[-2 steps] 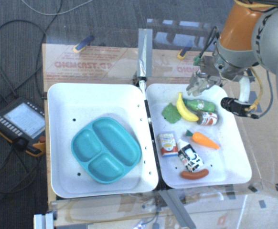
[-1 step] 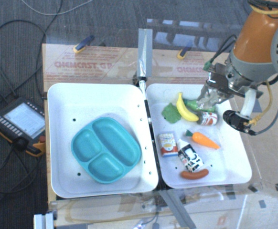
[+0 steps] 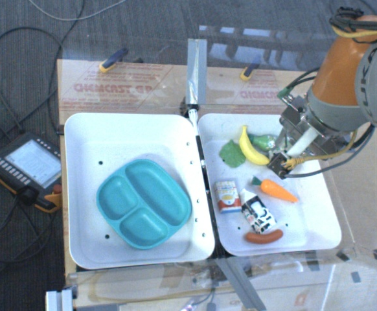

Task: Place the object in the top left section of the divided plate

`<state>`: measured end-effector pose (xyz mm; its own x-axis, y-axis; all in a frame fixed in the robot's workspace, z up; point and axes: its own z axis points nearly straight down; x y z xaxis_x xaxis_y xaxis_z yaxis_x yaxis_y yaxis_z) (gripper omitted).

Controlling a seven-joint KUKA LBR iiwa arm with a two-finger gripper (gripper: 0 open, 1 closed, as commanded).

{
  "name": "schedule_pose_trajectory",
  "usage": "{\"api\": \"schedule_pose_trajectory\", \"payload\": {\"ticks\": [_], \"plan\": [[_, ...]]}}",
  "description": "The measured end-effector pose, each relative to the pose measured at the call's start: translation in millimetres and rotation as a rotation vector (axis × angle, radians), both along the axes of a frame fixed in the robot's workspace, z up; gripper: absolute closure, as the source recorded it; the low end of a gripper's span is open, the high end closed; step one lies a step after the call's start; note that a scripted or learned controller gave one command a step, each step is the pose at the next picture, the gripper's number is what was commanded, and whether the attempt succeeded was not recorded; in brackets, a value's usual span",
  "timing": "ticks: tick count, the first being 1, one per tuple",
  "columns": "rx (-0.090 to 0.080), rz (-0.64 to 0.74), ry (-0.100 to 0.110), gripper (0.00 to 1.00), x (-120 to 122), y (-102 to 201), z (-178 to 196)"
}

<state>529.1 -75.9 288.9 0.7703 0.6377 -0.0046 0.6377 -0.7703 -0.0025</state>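
Here the plate [image 3: 144, 203] lies in the left bin [image 3: 85, 135]; it is teal, rounded, and split into three sections, all bare; it sits turned at a slant, a little right of the bin's middle. In the right bin [image 3: 318, 232] lie a yellow banana [image 3: 251, 148], curved, with a green leafy piece [image 3: 232, 153] just left of it and touching; a second green thing [image 3: 264, 140] shows behind the banana, half hidden, too covered to name. Below them are an orange carrot [image 3: 279, 190] with a dark green tip, a small carton [image 3: 227, 195], a black and white carton [image 3: 258, 215] tilted beside it, and a reddish sausage [image 3: 263, 237] near the front wall. The gripper [image 3: 280, 162] hangs over the right bin, just right of the banana and above the carrot; its tip is dark and foreshortened, so I cannot tell how it stands, nor whether it touches anything. The arm [image 3: 344, 76] is cut off at the right edge.
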Motion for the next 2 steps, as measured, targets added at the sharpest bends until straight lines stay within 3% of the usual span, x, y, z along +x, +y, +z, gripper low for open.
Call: {"api": "schedule_pose_trajectory", "payload": {"ticks": [1,2], "plan": [[-0.004,-0.426,-0.001,1.00,32.5,-20.7,-43.6],[-0.002,-0.406,0.000,1.00,-26.5,65.2,-29.6]]}}
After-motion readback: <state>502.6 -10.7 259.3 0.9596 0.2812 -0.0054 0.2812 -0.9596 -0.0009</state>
